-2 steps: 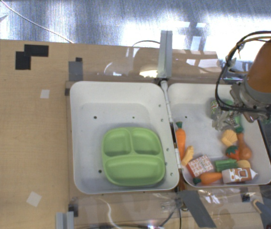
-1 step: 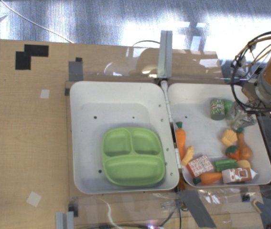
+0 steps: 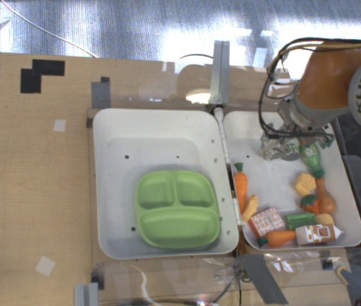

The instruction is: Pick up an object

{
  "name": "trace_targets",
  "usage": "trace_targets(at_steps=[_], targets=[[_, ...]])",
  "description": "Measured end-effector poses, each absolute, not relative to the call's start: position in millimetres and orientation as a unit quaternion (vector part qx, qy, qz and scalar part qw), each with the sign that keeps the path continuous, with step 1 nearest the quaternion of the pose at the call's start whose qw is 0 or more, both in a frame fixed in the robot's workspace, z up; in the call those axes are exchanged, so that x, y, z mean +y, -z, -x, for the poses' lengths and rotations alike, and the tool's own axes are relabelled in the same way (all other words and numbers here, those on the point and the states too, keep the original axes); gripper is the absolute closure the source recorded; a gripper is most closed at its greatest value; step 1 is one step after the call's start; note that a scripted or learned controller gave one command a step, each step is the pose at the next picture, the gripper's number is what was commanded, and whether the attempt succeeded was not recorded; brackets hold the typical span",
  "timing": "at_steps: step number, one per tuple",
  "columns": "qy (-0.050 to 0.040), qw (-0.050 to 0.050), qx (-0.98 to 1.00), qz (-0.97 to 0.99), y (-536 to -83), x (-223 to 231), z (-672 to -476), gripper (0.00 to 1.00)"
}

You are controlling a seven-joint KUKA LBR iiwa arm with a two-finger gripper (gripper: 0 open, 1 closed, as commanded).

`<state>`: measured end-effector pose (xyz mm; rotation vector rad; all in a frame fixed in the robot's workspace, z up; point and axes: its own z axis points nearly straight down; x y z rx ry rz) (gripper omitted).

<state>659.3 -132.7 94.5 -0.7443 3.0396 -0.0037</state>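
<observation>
grey kuka arm with orange band (image 3: 333,75) is reaching into the shallow white right bin (image 3: 256,132), transparent two-finger gripper (image 3: 281,146) hovering at its upper part, grip state unclear. green plastic bottle toy (image 3: 312,159) is lying just beside it, long axis slanting top-left to bottom-right. risk: fingers closing on air or nudging the bottle away, since it's sitting off-centre
</observation>
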Motion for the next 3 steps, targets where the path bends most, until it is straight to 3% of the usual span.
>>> trace_targets(at_steps=[1, 2, 3], targets=[[0.0022, 0.005, 0.929, 0.371, -163, -188, -631.4, 1.00], [0.0006, 0.004, 0.928, 0.372, -161, -186, -631.1, 0.00], [0.0027, 0.007, 0.938, 0.347, -89, -175, -673.3, 0.00]])
